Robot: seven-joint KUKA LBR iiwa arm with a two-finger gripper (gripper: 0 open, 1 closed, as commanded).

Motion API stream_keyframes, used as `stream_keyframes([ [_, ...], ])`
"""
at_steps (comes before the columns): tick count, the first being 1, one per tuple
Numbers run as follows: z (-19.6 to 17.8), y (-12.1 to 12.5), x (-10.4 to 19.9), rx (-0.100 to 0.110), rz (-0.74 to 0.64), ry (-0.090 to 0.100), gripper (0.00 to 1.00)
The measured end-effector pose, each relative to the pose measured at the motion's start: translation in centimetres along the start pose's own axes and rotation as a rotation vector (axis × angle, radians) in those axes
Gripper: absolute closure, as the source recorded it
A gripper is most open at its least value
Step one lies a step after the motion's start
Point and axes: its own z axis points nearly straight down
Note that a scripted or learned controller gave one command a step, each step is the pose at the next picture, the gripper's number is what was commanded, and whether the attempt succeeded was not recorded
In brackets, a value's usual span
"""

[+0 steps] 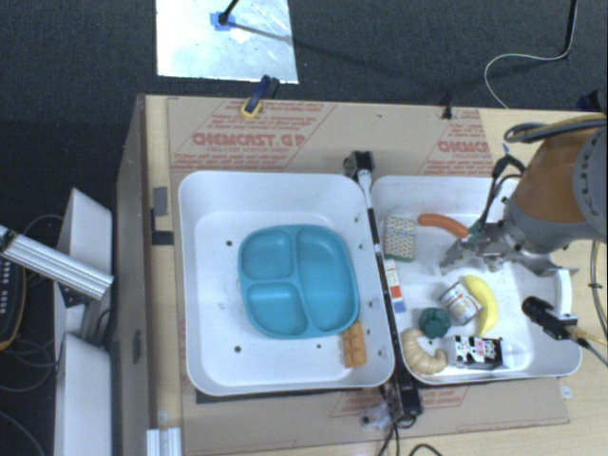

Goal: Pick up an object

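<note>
Jaws [463, 252] of the grey arm hang low in the right bin [546, 361], just above the banana [483, 301]; whether they are parted or closed cannot be told from this slant, and nothing shows between them. The banana lies near the middle of that bin, yellow and curved. Touching the banana's left side is a small round can [458, 299]. Up and left of the banana, an orange sausage [443, 223] rests near the bin's far wall, and a speckled sponge [399, 237] sits farther left by the divider. Below and left of the banana is a dark green ball [434, 322], then a pale croissant [424, 351] in the near corner. Just below the banana lies a black-and-white carton [478, 351]. Well left of the banana, the left bin [204, 218] holds a blue divided plate [297, 280] and a small waffle piece [352, 346] at the plate's near right edge.
</note>
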Motion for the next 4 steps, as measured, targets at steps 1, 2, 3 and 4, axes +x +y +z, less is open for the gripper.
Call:
stream_keyframes([
  [1, 1.1, 7.8, -1.7, 0.001, -0.002, -0.001, 0.00],
  [2, 1.1, -1.9, -4.4, 0.004, 0.002, -0.001, 0.00],
  [3, 0.0, -1.7, -4.3, 0.000, 0.000, -0.001, 1.00],
  [4, 0.0, -1.7, -4.3, 0.000, 0.000, -0.001, 0.00],
])
